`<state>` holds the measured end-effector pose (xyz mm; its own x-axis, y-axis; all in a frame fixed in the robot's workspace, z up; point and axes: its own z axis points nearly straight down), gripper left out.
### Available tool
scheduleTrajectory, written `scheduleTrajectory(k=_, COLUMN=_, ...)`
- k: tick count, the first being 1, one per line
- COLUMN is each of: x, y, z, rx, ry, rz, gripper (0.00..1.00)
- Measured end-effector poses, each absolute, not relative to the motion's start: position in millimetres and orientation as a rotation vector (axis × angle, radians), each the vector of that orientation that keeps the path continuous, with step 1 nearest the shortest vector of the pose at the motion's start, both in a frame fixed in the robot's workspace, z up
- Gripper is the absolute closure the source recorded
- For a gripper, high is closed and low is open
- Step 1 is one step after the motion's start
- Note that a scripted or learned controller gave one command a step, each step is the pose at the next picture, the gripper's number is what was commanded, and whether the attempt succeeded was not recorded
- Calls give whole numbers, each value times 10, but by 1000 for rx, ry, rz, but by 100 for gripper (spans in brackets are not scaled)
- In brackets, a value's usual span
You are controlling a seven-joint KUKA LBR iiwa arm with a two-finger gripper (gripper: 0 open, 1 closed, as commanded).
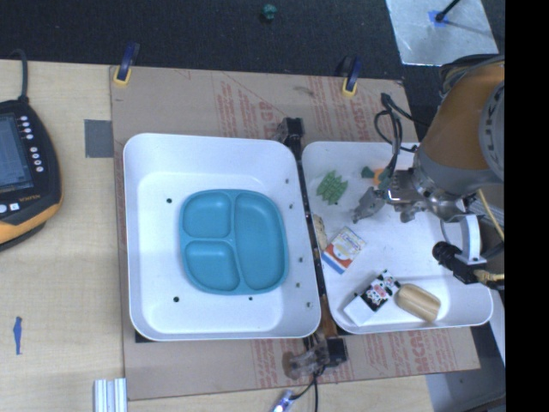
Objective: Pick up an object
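Note:
My gripper (388,208) hangs over the middle of the right bin (480,316), its two fingers spread apart and open, with only white bin floor visible between them. A small green toy (332,186) lies to its left near the bin's back. A white packet with red and blue print (345,248) rests below and left of the fingers. At the bin's front lie a black-and-white object (376,294) and, beside it, a tan wooden block (418,302).
The left bin (146,230) holds a blue divided plate (232,239). A black and orange teach pendant (21,174) sits on the bench at far left. Clamps (125,64) pin the cardboard sheet at the back. Cables (390,127) trail above the wrist.

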<state>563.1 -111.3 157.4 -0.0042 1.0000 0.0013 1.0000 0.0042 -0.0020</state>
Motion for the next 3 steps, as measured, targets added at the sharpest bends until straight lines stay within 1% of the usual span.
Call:
scheduleTrajectory(k=1, x=5656, y=-1005, z=909, rx=-2211, ry=-2226, rz=6, gripper=0)
scheduleTrajectory(k=2, x=5659, y=-1011, z=1014, rx=-2208, ry=-2229, rz=6, gripper=100)
scheduleTrajectory(k=3, x=6092, y=-745, z=1926, rx=-2216, ry=-2225, rz=1, gripper=100)
